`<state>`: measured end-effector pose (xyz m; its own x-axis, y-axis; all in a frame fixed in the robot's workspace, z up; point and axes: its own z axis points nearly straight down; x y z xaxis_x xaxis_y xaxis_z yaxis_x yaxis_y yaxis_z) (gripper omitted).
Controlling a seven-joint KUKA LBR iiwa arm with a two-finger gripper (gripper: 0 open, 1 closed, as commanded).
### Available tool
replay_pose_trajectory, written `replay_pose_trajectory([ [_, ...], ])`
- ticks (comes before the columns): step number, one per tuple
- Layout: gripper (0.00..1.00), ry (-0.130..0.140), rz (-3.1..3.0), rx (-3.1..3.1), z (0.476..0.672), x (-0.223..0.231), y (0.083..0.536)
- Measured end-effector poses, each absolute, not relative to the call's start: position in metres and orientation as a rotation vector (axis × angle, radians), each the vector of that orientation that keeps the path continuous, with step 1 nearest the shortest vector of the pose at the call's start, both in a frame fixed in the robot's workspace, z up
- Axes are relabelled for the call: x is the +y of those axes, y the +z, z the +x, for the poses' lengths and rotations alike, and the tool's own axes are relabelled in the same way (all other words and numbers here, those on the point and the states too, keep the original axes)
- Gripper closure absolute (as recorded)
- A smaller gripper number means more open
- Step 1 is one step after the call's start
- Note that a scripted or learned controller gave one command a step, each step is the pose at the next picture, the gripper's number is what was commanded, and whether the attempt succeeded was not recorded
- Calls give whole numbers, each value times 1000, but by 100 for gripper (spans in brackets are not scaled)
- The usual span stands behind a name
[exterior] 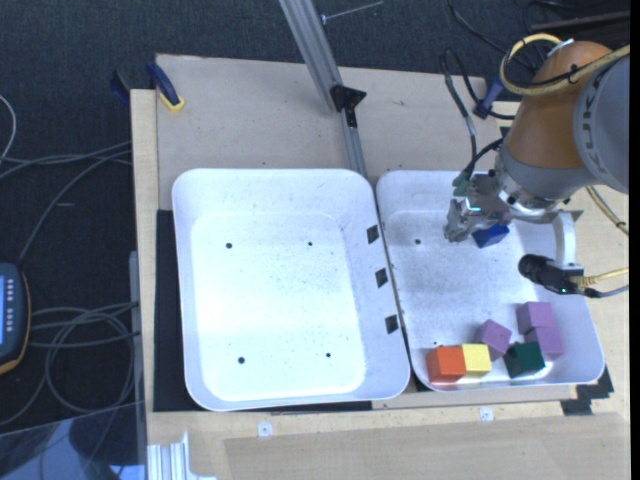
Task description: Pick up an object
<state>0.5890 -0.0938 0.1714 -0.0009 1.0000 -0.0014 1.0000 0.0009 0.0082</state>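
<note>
Although the arm (560, 118) is parked over the far part of the right bin (430, 268), I cannot make out from this slanted view how far the jaws (468, 220) stand apart; the metal at the tip is a small grey tangle against the white floor. Just beside the jaws, on the side toward the arm's body, sits a blue block (490, 235). It touches or nearly touches the tip, but I cannot see it between the two sides, so I do not count it as held.

The other candidates lie well away from the jaws, toward the near rim of the same bin: an orange block (447, 362) and a yellow block (476, 358) pressed together, a green block (523, 359) beside them, and purple blocks (540, 324) just behind that.

My worry is the blue block. If it is off to one side and not centred, a closing move could nudge it away or pinch only a corner, and a lift would then come up with nothing. If I go for the cluster instead, the pieces sit so tightly against each other and the bin wall that the jaws may land on top of a neighbour or wedge two at once. The black cable fitting (545, 270) hanging below the wrist could also brush the purple blocks on the way over.
</note>
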Motion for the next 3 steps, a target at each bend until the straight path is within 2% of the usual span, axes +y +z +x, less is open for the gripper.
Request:
replay_pose_trajectory([
  [1, 100, 7, 2215, 2217, 589, -104, 227],
  [2, 100, 0, 2219, 2221, 590, -104, 221],
  [3, 100, 7, 2212, 2227, 593, -56, 233],
])
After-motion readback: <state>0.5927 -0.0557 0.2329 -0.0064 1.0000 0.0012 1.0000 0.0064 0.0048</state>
